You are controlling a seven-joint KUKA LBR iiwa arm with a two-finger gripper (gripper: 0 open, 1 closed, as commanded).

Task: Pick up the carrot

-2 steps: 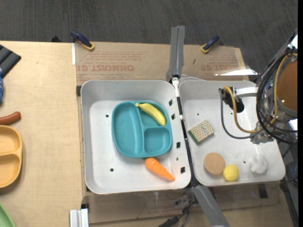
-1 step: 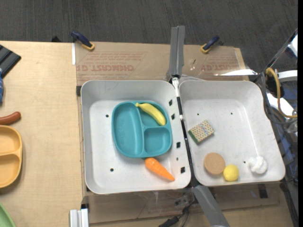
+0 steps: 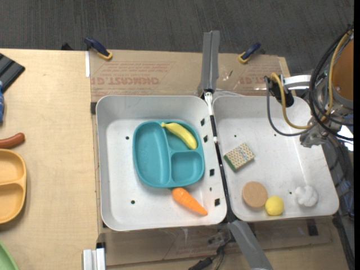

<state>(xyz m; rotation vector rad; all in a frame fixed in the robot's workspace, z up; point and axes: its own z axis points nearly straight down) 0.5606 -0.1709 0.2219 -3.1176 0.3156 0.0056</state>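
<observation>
Two shallow white bins are seen from above, side by side on a counter point(image 3: 50, 94). The carrot point(image 3: 189, 201) lies in the left bin point(image 3: 112, 167), near that bin's front right corner. It rests on the bin floor just beside the front edge of a teal divided plate point(image 3: 160, 156); whether the two touch cannot be told. The carrot lies at a slant, its thick end toward the plate and its thin end toward the bin's corner. A banana point(image 3: 181, 134) lies in the plate's rear right compartment, well apart from the carrot.

The arm point(image 3: 337, 89) is seen at the far right, above the right bin's point(image 3: 315, 156) rear corner, with cables looped around it. Nothing is seen between its grasping parts, and their state cannot be told from this view.

The step in hand is judged to be the reach, with the task not yet begun. The arm would need to be carried across the divider into the left bin. The grasp would best be made across the carrot's thick middle, at right angles to its length, so that the tapered end is avoided. Care would be needed near the plate's rim and the bin wall, since either could be struck on the descent.
</observation>
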